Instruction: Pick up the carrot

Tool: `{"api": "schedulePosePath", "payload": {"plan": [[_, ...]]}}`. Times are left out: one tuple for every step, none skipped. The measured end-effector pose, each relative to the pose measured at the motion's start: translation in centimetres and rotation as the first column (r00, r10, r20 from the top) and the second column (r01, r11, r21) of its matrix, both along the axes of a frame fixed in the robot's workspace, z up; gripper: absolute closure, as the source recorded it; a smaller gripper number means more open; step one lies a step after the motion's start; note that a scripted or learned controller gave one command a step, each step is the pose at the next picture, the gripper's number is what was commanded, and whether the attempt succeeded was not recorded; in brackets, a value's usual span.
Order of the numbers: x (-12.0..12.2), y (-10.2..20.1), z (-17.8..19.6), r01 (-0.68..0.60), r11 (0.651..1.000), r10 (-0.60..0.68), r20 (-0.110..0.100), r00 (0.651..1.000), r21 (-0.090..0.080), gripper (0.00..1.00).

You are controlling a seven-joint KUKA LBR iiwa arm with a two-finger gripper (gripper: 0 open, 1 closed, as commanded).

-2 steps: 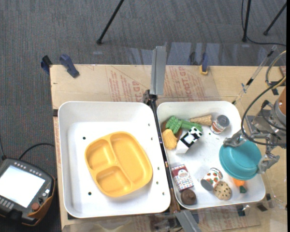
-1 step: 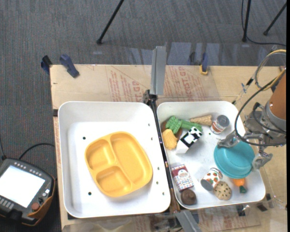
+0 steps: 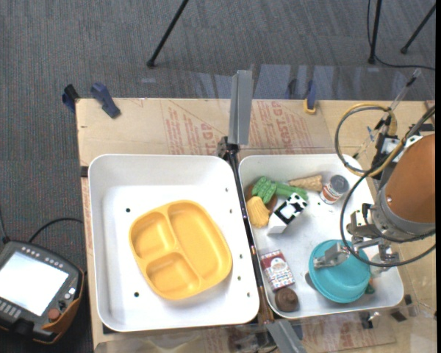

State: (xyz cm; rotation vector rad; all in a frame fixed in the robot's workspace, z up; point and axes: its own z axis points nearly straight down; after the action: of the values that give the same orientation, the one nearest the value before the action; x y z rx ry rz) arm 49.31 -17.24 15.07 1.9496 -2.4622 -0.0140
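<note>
The carrot (image 3: 306, 183) is a pale orange tapered piece lying near the far wall of the right bin (image 3: 394, 291), with its green top pointing left toward a green toy vegetable (image 3: 265, 188). My gripper (image 3: 364, 250) hangs over the right side of that bin, just above the rim of a teal bowl (image 3: 340, 274). It is well to the right of and nearer than the carrot, not touching it. The wrist hides what lies directly below it.
Near the carrot lie a yellow corn cob (image 3: 258, 212), a black-and-white carton (image 3: 289, 210) and a small can (image 3: 336, 188). A red box (image 3: 277, 269) and a brown cupcake (image 3: 285, 298) sit at the front. The left bin (image 3: 106, 190) holds a yellow divided plate (image 3: 180, 248).
</note>
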Motion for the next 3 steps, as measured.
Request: {"api": "schedulePosePath", "payload": {"plan": [[-1.7,-2.3,2.8,-0.080,0.997,0.080,0.005,0.997,-0.002,1.00],[-1.5,-4.0,17.8,-0.095,0.995,0.095,0.015,0.995,-0.007,1.00],[-1.6,-3.9,24.0,-0.262,0.965,0.262,0.009,0.965,-0.002,1.00]]}}
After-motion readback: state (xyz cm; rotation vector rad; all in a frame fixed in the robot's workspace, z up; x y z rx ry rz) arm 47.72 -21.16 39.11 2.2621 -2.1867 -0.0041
